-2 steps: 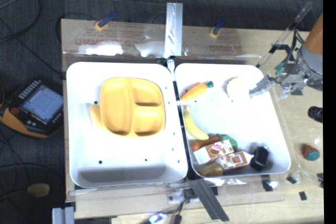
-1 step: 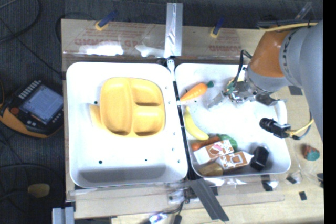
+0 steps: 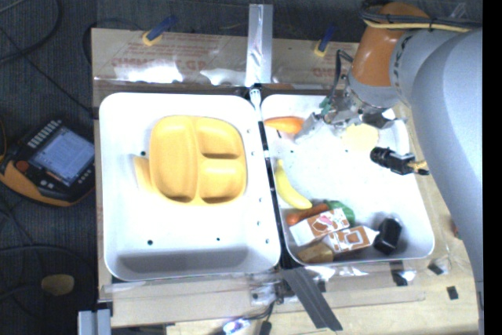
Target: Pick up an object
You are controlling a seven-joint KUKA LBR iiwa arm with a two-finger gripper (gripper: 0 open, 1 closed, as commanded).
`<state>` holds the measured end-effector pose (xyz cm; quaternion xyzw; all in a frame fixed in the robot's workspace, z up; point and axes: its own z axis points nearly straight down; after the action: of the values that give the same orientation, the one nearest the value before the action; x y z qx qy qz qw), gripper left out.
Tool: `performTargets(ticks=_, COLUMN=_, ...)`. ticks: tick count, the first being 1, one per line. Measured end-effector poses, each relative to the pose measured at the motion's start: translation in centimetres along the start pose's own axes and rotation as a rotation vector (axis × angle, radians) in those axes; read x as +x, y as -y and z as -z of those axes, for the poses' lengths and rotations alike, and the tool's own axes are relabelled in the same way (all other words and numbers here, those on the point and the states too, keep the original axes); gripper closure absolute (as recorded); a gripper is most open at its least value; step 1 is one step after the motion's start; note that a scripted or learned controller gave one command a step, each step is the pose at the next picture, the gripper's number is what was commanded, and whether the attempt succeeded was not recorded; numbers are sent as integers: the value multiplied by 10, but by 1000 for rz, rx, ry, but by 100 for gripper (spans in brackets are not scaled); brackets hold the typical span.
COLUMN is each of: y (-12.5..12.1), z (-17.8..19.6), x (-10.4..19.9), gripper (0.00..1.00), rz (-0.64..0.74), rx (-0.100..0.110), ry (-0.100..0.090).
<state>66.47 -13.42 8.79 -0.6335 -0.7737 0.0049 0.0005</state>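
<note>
Grey arm (image 3: pixel 447 106) reaching in, claw (image 3: pixel 339 115) lowered

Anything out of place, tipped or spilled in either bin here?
Nothing spilled or damaged. The yellow tray lies flat in the left bin. In the right bin, the banana, cartons and a black object are heaped untidily along the near wall, the cartons tilted.

arm (image 3: pixel 447 114) cut off at right edge, gripper (image 3: pixel 339 112) fingers too blurred to read, orange item (image 3: pixel 284 124) partly behind bin wall, carton (image 3: pixel 339 231) labels illegible
</note>
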Motion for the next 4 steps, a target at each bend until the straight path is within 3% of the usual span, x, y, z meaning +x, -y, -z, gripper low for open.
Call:
performTargets(ticks=1, y=28, z=1, x=5, gripper=0, rz=-383, rx=-14, ry=-5)
performTargets(ticks=2, y=9, z=-5, x=-12, gripper=0, rz=-393, rx=64, ry=-36)
performTargets(ticks=3, y=-1, z=-1, x=21, gripper=0, rz=-192, rx=22, ry=9)
performTargets(ticks=4, y=-1, z=-1, x=22, gripper=0, rz=-216, rx=24, ry=7)
